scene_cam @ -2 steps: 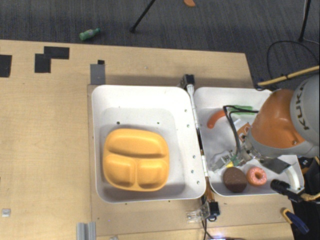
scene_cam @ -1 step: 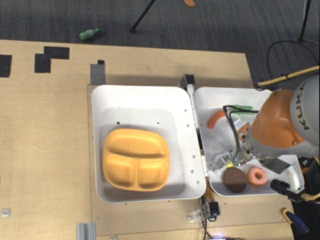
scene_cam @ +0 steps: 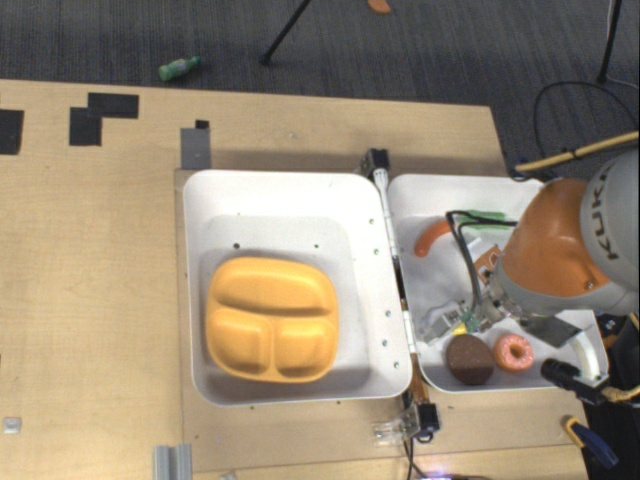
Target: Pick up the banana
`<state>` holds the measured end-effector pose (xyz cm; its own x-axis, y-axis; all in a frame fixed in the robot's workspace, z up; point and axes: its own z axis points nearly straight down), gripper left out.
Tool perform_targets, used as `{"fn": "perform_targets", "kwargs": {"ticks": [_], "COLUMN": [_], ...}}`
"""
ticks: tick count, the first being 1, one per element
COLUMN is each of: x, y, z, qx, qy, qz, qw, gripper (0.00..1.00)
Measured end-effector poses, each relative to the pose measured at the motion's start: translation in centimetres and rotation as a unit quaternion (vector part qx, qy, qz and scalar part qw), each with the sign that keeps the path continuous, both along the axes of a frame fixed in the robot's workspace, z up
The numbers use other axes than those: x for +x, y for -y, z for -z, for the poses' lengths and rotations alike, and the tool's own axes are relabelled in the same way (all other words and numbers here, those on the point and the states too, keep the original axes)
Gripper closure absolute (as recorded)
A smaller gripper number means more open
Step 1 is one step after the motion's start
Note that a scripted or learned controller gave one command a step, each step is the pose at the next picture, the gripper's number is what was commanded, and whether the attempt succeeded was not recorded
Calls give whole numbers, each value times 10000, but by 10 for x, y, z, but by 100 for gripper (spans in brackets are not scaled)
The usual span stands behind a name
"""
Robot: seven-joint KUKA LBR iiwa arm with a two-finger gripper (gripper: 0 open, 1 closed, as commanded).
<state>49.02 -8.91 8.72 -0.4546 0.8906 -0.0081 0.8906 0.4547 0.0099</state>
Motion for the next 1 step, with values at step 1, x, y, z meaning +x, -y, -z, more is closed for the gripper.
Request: {"fn": "perform_targets", "kwargs": {"ticks": [1], "x": [0], "y": [0], "z": [0], "qx": [0], "qy": [0], "qz": [0], "qw": [10000], "gripper": [0]}}
